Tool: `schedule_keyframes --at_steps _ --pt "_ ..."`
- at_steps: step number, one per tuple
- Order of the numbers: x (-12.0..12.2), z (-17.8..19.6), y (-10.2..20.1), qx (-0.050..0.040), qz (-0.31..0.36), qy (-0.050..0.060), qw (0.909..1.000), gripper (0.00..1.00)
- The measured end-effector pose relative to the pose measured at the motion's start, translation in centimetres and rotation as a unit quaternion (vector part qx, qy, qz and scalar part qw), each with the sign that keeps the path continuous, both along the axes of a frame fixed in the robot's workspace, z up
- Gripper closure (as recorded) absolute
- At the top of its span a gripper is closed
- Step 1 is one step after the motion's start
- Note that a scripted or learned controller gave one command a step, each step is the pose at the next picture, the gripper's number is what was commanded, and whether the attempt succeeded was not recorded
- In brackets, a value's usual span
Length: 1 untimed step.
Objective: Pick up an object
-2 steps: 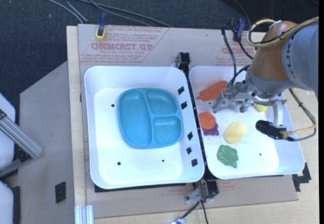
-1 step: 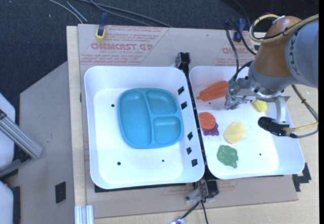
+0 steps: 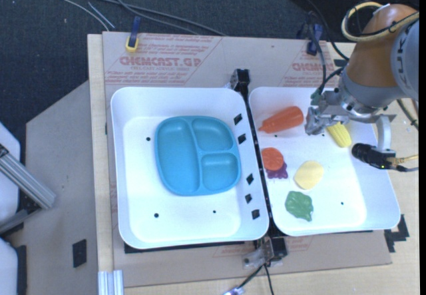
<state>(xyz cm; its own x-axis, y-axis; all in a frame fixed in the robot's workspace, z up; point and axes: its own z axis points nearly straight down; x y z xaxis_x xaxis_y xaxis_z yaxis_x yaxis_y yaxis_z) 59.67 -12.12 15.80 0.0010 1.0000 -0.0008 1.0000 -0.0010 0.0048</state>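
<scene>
- camera view: gripper [image 3: 318, 120] low in right bin [image 3: 373, 210], btwn carrot [image 3: 282, 119] & corn [image 3: 339, 134]; open or closed – can't tell
- nothing visibly held
- tip, my guess: centre over one item, drop straight, close before lifting

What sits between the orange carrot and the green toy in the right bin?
In the camera view, an orange-and-purple toy lies between the carrot and the green toy, left of a straight line; the pale yellow piece sits just right.
</scene>
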Motion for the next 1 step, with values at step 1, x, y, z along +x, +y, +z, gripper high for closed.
schedule_keyframes --at_steps 1 --pt "-0.78 5.25 -0.56 -0.0001 0.000 0.000 1.0000 1.00"
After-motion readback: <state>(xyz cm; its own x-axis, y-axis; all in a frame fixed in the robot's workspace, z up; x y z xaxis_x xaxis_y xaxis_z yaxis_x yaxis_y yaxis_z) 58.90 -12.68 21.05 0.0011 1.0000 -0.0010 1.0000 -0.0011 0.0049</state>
